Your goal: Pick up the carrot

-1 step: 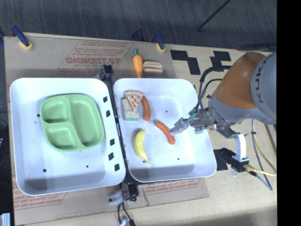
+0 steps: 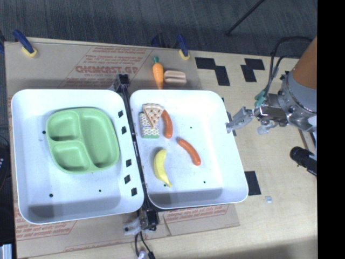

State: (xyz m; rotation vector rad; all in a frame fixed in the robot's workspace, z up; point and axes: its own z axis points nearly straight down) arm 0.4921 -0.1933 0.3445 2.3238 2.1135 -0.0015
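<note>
- Near edge of the right bin: a banana lies towards the front, just left of the bin's middle. Not the target; its long shape could, in my judgement, draw a mistaken grasp.
- Mid bin: two sausages, one near the centre and one beside a waffle piece and a small patterned block. Both are orange-red and elongated, so confusion with the carrot is the chief risk.
- Left bin: holds a green divided plate; no bearing on the task.
- Right of the bins: the gripper hangs over the bench just outside the right bin's right wall. Whether its jaws are parted or closed cannot be made out; nothing is seen held.
- Far side: the carrot lies outside both bins, on the cardboard behind the right bin's far-left corner, touching or just beside a hot dog bun.
- Assessment: the carrot is well apart from the gripper, across the whole bin. A low path risks striking the bin wall; a loose approach may nudge the bun or roll the carrot.
</note>
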